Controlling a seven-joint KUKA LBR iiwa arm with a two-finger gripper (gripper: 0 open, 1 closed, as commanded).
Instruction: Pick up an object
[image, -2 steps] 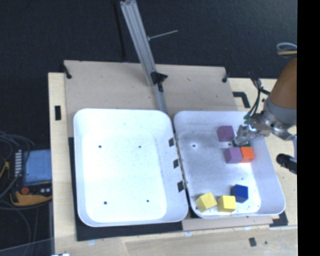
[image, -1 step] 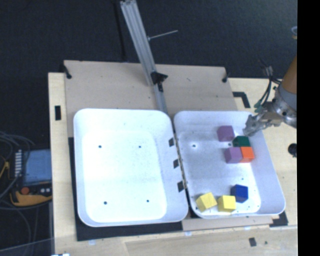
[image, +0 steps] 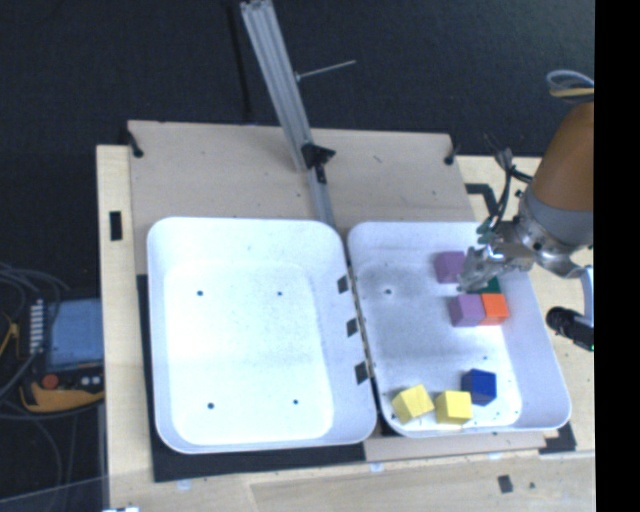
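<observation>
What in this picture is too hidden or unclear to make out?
- Tool, camera view: too small and blurred to tell whether it grips anything.
- Green object: mostly covered by the tool; its shape is unclear.
- Arm: cut off by the right edge.
- Purple blocks: the tool hides the area between them.

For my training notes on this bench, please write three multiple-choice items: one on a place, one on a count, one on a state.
1. Which bin holds the blocks?
A. left bin
B. right bin
C. both

2. How many yellow blocks are there?
A. one
B. two
C. three

3. Where is the gripper?
A. over the left bin
B. beside the bench
C. over the purple blocks

Answers:
1 B: all blocks lie in the right bin.
2 B: one yellow block and a second yellow block lie side by side.
3 C: the gripper is between the upper purple block and the lower purple block.
</observation>
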